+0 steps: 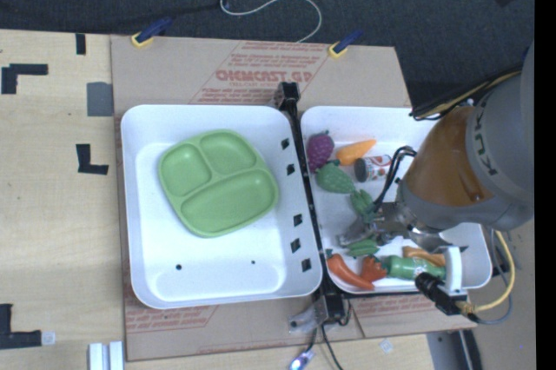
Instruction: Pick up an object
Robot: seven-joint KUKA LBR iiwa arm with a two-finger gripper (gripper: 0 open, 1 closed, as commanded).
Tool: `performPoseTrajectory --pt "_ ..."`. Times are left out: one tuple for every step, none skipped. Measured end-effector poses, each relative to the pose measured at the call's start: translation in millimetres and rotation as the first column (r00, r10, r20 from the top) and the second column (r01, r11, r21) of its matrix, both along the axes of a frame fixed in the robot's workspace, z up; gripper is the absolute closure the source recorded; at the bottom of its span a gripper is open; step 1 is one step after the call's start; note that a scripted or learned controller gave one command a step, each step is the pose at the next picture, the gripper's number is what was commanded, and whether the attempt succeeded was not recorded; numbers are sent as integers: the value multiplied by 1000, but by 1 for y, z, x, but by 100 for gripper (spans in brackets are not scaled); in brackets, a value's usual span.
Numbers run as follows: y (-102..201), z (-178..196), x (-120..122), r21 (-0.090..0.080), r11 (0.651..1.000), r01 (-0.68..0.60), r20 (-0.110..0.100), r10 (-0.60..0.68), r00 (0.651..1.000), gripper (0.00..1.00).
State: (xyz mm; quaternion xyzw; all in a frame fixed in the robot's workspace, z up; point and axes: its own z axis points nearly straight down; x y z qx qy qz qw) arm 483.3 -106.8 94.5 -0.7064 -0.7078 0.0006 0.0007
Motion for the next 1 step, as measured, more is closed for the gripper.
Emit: performPoseTrajectory --pt "62 96 62 1 1000 -9 13 9 1000 100"
